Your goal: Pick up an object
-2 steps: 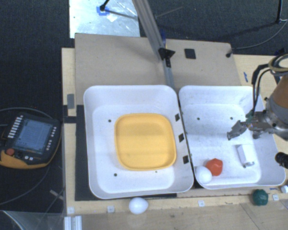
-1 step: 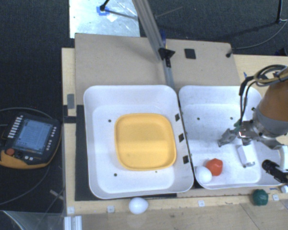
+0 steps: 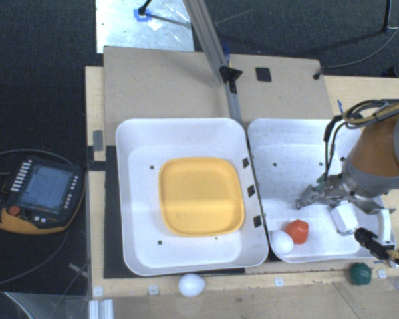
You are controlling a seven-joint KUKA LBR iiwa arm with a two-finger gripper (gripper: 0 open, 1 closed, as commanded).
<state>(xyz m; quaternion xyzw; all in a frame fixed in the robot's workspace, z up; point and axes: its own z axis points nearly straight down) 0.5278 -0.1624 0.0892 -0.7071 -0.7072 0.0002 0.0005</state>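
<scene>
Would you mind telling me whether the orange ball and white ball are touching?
Touching: the camera view shows the orange ball against the white ball, no gap between.

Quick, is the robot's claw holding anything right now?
Gripper: cannot be told from this view. It sits low in the right bin, apart from the red ball.

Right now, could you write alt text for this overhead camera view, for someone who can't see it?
A robot arm reaches over the right bin, which holds a red ball and a white ball. The left bin holds a yellow plate.
</scene>
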